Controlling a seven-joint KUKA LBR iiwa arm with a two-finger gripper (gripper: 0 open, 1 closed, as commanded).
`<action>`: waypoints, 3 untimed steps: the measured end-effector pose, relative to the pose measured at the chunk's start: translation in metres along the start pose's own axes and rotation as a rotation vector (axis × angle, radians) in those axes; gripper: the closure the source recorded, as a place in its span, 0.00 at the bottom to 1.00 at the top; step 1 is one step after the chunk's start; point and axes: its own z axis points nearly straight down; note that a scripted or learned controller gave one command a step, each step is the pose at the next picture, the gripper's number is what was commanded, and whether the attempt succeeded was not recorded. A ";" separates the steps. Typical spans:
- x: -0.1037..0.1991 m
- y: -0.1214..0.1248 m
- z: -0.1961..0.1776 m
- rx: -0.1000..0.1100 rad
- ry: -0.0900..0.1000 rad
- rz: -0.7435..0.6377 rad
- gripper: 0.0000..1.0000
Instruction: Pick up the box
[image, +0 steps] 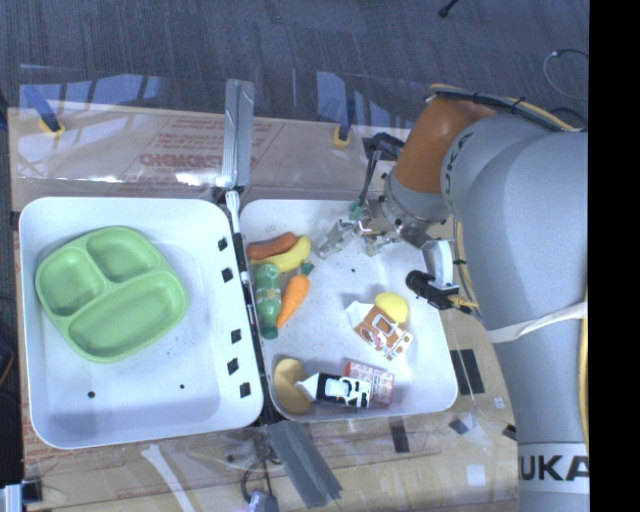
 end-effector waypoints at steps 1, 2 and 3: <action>0.002 0.000 -0.007 0.005 0.001 -0.006 1.00; -0.006 -0.044 -0.025 -0.001 0.000 -0.088 1.00; -0.006 -0.044 -0.025 -0.001 -0.001 -0.088 0.00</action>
